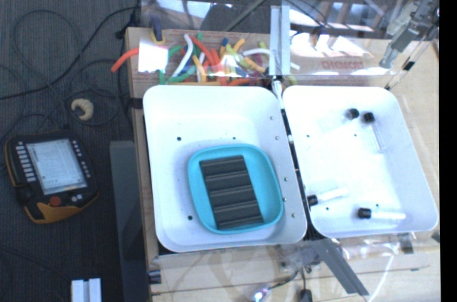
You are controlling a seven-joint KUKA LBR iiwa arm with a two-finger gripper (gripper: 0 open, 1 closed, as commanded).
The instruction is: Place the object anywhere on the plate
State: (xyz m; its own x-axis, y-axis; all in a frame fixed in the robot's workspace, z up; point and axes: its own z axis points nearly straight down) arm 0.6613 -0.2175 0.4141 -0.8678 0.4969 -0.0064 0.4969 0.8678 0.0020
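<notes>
A blue rounded-square plate (196, 175) lies in the left white bin (164, 151), toward its front. A dark grey ribbed block (230, 192) rests flat on the plate's middle, its long side running front to back. A grey, slanted part that looks like my gripper (408, 43) hangs at the top right, beyond the far corner of the right bin (414, 172), well away from the plate and the block. Nothing shows in its grasp.
Several small clear tubes with black caps lie in the right bin, two near the back (360, 116) and two near the front (371, 213). Coloured cables (214, 59) are heaped behind the left bin. A control pendant (50, 168) sits on the floor at left.
</notes>
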